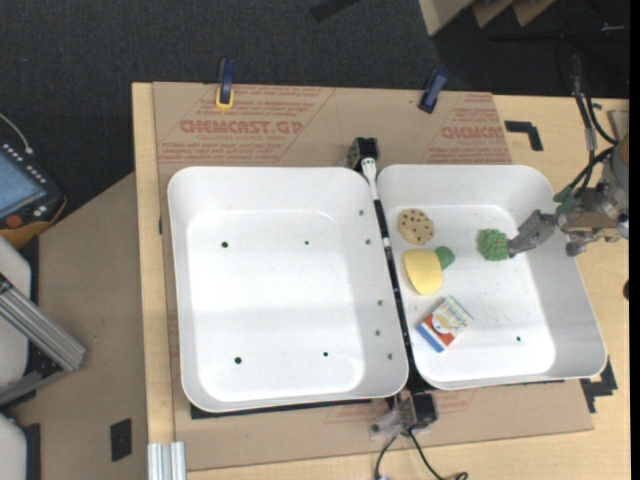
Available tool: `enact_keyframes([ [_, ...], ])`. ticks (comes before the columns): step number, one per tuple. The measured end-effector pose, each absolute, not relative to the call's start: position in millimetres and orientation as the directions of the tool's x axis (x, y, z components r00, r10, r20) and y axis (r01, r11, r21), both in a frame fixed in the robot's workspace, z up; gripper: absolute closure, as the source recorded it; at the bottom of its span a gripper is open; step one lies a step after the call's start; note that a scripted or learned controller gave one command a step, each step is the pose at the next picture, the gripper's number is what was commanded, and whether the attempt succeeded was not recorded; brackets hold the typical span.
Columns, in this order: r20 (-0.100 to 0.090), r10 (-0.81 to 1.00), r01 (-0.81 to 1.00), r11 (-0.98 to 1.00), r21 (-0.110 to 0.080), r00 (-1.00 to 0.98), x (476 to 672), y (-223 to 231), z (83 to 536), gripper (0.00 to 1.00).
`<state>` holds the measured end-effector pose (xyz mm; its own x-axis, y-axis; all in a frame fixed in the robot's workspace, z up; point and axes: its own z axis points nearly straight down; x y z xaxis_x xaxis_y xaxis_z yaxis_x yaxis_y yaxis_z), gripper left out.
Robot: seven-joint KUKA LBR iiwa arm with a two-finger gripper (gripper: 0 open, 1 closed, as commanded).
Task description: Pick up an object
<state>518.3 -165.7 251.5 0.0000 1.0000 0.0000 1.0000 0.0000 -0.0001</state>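
Arm reaching into the right bin (560, 308), its gripper (527, 236) just beside the green toy (491, 244).

Taking the right bin as the landmark: the left bin (200, 298) sits touching its left wall, with nothing lying in it. Inside the right bin, the yellow object (423, 272) lies near the left wall, a smaller green piece (444, 258) touching its upper right; the red, white and blue packet (443, 324) rests below that, toward the bin's front; the spotted cookie (415, 226) lies toward the back left; the green toy sits right of centre. One grey finger slants down to touch or nearly touch that toy, but I cannot tell how far apart the fingers stand. The likely failure, as I judge it: the finger meets the toy's side rather than straddling it, nudging the toy away so the close lands on air.
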Motion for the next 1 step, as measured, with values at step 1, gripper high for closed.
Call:
enact_keyframes([
  [1, -0.006, 1.000, 1.000, -0.003, 0.012, 0.003, 478.6, -186.6, 366.8, 0.00],
])
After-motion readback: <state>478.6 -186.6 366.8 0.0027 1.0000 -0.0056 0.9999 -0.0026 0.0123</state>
